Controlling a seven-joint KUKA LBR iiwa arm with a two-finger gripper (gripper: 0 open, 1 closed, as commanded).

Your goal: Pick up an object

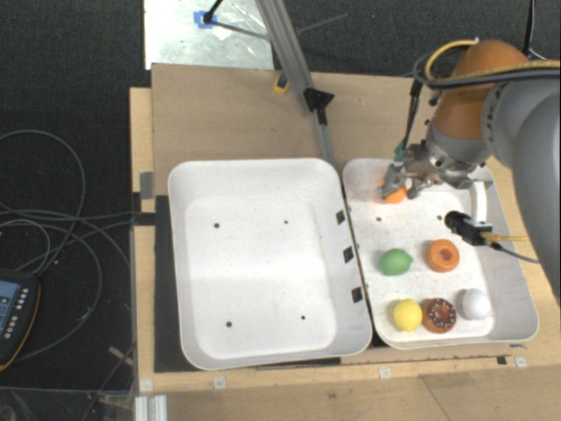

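Observation:
My gripper (401,182) hangs low over the far left corner of the right bin (524,316). A small orange object (395,195) sits right at its tip, partly covered by it; whether it is gripped or just lying on the bin floor is unclear. Further toward the front of the same bin lie a green lime (395,261), an orange ring (443,255), a yellow lemon (407,314), a chocolate doughnut (438,315) and a white ball (475,303).
The left bin (254,261) stands beside the right one, joined by dark clips (348,253). A grey pole (289,42) slants over the bench's back. Cables (53,226) trail on the floor to the left.

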